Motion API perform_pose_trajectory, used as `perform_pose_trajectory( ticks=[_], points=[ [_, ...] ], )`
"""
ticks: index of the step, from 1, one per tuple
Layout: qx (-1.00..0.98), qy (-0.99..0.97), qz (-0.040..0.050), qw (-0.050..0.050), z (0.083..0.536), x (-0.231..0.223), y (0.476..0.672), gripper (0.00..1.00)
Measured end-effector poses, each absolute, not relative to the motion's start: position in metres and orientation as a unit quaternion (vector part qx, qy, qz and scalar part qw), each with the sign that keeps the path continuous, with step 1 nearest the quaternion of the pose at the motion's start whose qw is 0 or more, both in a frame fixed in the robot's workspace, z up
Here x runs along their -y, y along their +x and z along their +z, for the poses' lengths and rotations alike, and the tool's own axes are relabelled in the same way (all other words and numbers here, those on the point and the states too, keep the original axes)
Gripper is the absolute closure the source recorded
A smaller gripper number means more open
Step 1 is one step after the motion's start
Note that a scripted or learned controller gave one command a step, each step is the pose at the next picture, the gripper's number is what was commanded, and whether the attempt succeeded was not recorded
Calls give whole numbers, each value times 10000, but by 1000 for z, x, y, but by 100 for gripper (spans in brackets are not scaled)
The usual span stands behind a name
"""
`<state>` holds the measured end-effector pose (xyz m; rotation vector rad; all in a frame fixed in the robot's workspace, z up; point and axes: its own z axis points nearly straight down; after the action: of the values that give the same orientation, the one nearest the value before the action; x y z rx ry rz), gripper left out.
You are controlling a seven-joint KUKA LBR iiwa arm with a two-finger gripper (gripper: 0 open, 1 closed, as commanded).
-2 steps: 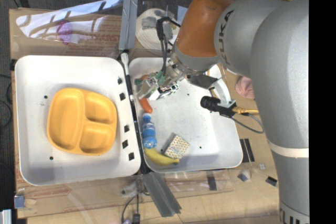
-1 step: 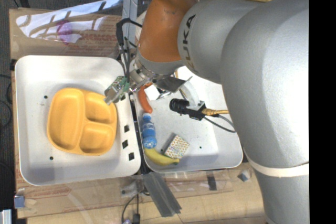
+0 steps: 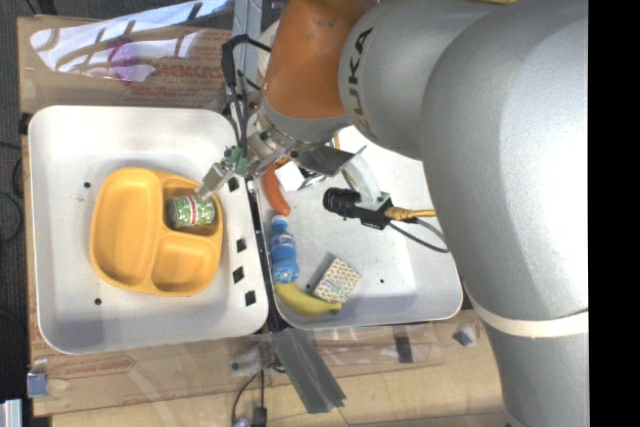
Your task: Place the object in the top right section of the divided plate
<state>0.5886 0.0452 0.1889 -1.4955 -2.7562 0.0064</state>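
Task object: small can (image 3: 191,210), green label with red and white print; it sits in the top right section of the yellow divided plate (image 3: 112,205). The can appears to lie on its side, long axis roughly left to right in the camera view, slightly tilted; which end is the lid cannot be told. It fills most of that section, close to the plate's right rim.

Plate: three sections, one large at left, two smaller at right; the large one and the bottom right one hold nothing. The plate lies in the left bin (image 3: 60,315), a little left of the bin's centre.

Gripper (image 3: 214,179): reaches in from the right across the wall between the bins; its tip is just above and to the right of the can, over the plate's upper right rim; contact with the can cannot be told; whether the claw is open or closed cannot be told either.

Right bin (image 3: 420,265), partly covered by the arm: an orange elongated item (image 3: 277,192) near the left wall, lying along it; below that a blue bottle (image 3: 284,250), long axis also along the wall; a banana (image 3: 305,300) at the lower edge; a patterned packet (image 3: 337,280) just beside the banana, above and to its right.
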Motion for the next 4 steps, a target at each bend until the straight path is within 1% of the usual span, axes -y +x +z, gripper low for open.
perform_pose_trajectory(
  ticks=[1, 2, 3, 4],
  points=[
    [8652, -5014, 21, 16, 214, -139, 591, 0],
    [9026, -4305, 23, 20, 174, -200, 560, 0],
    [9032, -4291, 38, 29, 182, -200, 560, 100],
    [9033, -4290, 39, 28, 182, -200, 560, 0]
  ],
)
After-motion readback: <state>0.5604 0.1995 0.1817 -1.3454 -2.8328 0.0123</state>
